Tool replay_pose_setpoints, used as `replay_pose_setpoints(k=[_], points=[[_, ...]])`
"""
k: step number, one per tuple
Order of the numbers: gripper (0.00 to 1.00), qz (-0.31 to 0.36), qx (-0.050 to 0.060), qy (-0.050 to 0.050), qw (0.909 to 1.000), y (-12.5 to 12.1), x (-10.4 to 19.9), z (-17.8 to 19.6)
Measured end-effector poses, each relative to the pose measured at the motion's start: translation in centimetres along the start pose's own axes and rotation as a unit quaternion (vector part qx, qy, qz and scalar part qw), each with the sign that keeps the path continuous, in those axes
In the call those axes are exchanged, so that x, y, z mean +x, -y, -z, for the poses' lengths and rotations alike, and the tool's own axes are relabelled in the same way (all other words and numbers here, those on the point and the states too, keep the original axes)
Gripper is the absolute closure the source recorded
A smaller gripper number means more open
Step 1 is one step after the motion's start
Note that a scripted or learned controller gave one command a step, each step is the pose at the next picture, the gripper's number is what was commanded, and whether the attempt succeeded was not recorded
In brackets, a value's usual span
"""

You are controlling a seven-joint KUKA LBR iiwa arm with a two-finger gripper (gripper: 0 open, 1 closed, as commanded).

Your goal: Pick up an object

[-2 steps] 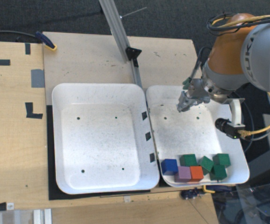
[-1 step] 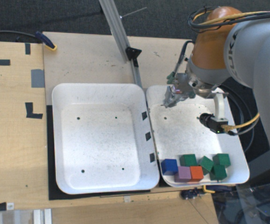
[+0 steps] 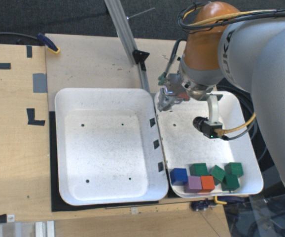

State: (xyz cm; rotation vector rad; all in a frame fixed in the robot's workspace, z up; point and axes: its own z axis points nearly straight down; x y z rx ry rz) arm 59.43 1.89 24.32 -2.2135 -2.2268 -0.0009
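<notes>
Several small blocks lie clustered along the front edge of the right bin (image 3: 246, 132): a blue one (image 3: 179, 176), a purple one (image 3: 195, 183), an orange one (image 3: 207, 182) and several green ones (image 3: 198, 169). My gripper (image 3: 166, 100) hangs over the far left corner of the right bin, close to the wall shared with the left bin, well away from the cluster. A small red patch (image 3: 184, 97) shows just under the wrist; I cannot tell whether it is a block.
The left bin (image 3: 63, 132) sits beside the right one. A slanted metal pole (image 3: 125, 31) crosses the bench behind the bins. A black cable end with a yellow lead (image 3: 209, 127) dangles from the arm over the right bin.
</notes>
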Motion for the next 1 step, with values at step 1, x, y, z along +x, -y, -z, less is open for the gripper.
replay_pose_setpoints(k=[1], points=[[1.0, 0.0, 0.001, 0.001, 1.0, -1.01, 4.39, -1.39]])
